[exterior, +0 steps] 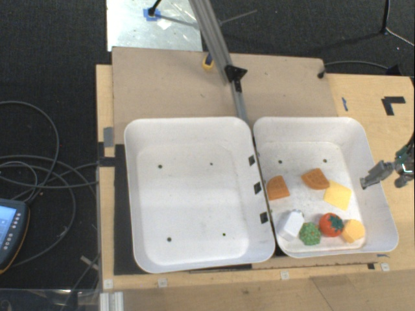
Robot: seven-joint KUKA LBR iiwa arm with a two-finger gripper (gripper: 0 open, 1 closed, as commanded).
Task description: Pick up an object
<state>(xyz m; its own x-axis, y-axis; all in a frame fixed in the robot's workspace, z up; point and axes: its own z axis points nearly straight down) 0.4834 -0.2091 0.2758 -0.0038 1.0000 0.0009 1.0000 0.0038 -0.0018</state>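
- I see the gripper [384, 173] at the right bin [363, 138] rim; I cannot tell its state.
- Cheese [338, 195] lies nearest, just left: likeliest pick.

Two white bins [194, 129], toy foods in right bin [373, 173], gripper [382, 173] at its edge
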